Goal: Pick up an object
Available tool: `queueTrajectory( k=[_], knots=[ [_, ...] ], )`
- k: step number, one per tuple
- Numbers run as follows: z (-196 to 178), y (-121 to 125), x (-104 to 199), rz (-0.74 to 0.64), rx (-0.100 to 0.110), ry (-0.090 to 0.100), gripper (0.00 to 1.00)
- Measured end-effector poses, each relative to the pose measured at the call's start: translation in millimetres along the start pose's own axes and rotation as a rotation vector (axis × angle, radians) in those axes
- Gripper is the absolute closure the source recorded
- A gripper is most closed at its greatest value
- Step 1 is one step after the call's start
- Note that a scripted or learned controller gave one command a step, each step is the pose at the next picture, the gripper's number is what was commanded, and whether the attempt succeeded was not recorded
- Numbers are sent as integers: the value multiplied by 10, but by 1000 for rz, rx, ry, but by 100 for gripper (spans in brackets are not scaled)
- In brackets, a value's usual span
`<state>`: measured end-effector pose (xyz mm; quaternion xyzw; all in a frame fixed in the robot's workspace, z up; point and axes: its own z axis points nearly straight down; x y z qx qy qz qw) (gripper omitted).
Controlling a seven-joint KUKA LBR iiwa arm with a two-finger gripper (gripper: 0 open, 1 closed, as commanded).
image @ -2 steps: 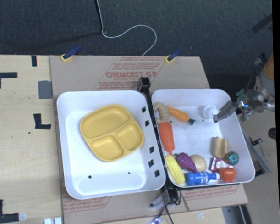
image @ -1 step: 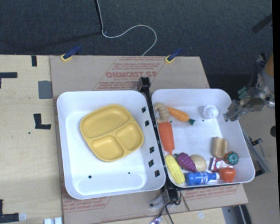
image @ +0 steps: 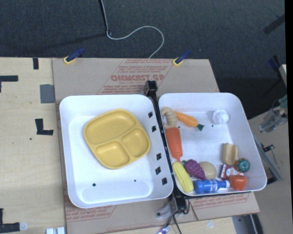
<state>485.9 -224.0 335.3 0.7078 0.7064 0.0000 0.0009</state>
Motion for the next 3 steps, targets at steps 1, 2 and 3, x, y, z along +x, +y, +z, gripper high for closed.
queueTrajectory(
  k=[1,2,3],
  knots=[
    [-521,-18,1,-3,-3,-1,100],
    [-209,-21,642,-8,5,3,100],
    [-468,-20,1682,-14,0,3,100]
  ],
)
